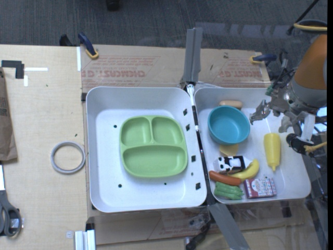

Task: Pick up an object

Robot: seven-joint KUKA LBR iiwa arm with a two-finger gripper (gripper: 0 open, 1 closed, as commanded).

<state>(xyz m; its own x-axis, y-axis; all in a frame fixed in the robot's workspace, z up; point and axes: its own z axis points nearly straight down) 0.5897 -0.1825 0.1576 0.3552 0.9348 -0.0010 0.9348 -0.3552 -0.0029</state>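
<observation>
The right bin (304, 189) holds a blue bowl (229, 125), a yellow squeeze bottle (272, 150), a banana (248, 171), a small black-and-white toy (231, 163), an orange carrot (222, 178), a green pea pod (229, 191), a red box (260, 187) and a pink piece (230, 104) behind the bowl. My gripper (272, 117) hangs over the bin's back right, just above the bottle and right of the bowl. Its fingers (258, 112) are spread open with nothing between them.
In the left bin (99, 139) lies a green divided plate (153, 146). A tape ring (67, 157), scissors (10, 220) and a brown bag (6, 119) sit on the bench at left. A blue clamp (88, 45) and a grey post (192, 56) stand behind the bins.
</observation>
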